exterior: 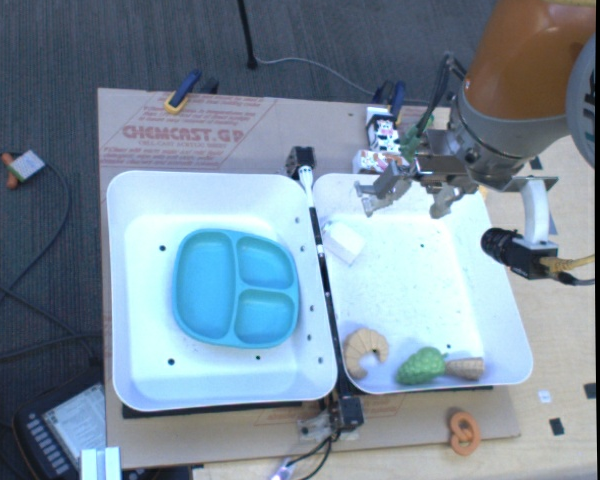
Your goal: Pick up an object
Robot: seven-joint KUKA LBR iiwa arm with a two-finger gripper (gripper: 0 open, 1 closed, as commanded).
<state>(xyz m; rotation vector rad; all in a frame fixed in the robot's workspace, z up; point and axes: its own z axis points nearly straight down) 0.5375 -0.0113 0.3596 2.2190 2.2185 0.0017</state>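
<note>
- Over right bin (500,313), far edge: gripper (412,200) hangs w/ fingers spread wide, nothing between them.
- Pick not yet done; croissant (366,349), green toy (421,365), white block (344,241) lie in bin.
- Left: descend, grasp, lift.

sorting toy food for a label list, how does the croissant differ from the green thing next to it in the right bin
The croissant is tan and curled into a crescent; the green toy is bumpy, rounded and tapers toward a beige end on its right. The croissant lies nearer the divider between the bins; the green toy lies further right, nearer the front rim. Both rest along the front of the right bin, apart from the gripper at the bin's back edge.
</note>
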